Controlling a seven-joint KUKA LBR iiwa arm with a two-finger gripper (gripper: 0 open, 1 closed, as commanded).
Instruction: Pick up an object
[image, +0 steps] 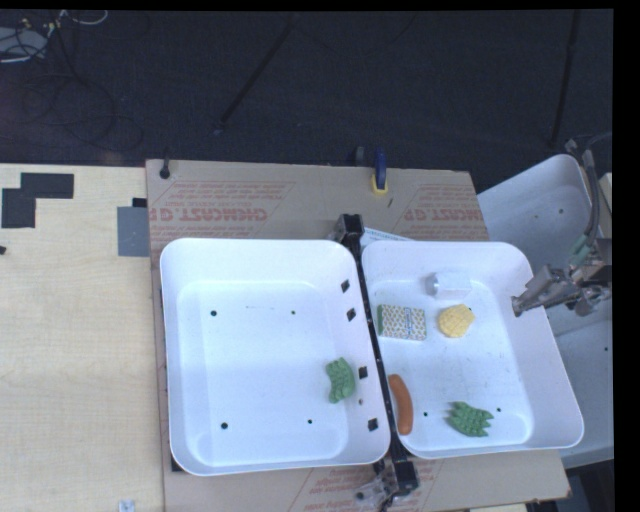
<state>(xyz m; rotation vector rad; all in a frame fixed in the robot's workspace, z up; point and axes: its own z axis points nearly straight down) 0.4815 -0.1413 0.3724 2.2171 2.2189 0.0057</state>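
I work in a robot lab — not a home or a kitchen. My bench is pale wood, with black and grey tape squares stuck near its back left corner. A brown cardboard sheet with printed letters lies on it, and two shallow white bins sit side by side on the sheet, joined by black clips down the middle. A blue and yellow clamp pins the sheet at its back edge. Behind the bench the floor is dark, with loose cables trailing at the back left — the sort of mess a test room has.
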